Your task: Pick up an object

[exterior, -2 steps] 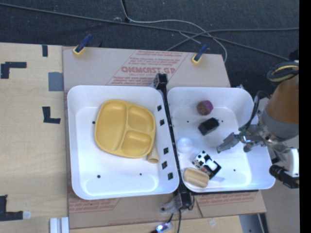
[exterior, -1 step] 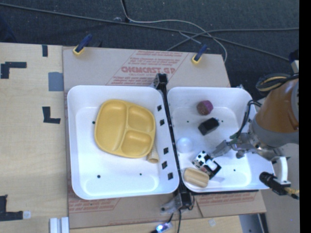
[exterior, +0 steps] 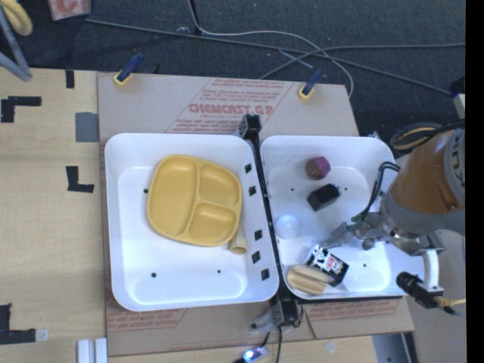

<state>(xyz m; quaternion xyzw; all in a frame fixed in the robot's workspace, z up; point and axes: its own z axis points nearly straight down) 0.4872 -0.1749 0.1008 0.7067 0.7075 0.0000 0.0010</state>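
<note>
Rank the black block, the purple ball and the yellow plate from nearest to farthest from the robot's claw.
From the end effector in the right bin:
1. Black block, just up-left of it.
2. Purple ball, at the bin's far end.
3. Yellow plate, across in the left bin.

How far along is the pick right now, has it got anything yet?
Nothing looks picked yet. The arm has reached over the right bin, and its gripper sits low near the black-and-white patterned box; nothing shows between its fingers. The purple ball, black block, clear ball and tan block all lie in that bin. Closing on an item and lifting remain.
</note>
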